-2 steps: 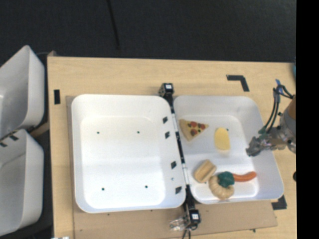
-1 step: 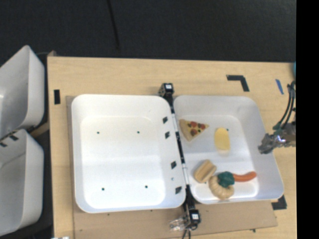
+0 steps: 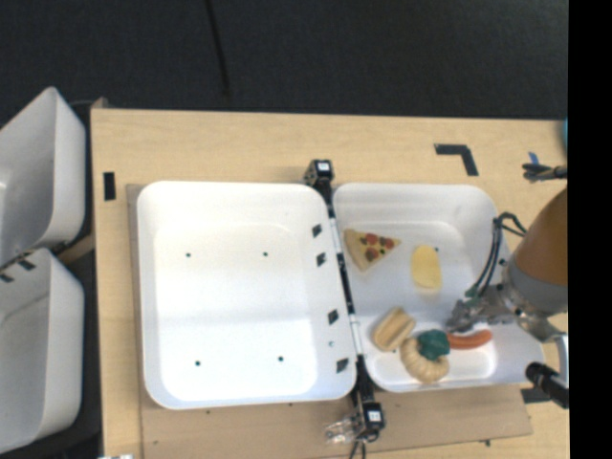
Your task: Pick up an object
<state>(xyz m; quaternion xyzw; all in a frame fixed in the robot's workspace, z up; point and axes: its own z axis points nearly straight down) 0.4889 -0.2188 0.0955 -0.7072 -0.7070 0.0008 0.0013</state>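
Camera view has the gripper point(image 3: 470, 321) low over the red sausage point(image 3: 470, 339) beside the croissant point(image 3: 423, 362), probably lining up a grab; grip state, can't tell.

Dark floor point(image 3: 287, 36) beyond wooden bench point(image 3: 239, 146)

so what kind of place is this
Probably a robot grasping test bench: two shallow white plastic bins on a wooden board, toy foods like a pizza slice, and a grey arm with an orange band.

Left bin point(image 3: 229, 285) open throughout, right bin point(image 3: 411, 208) crowded along its near edge, far corner free
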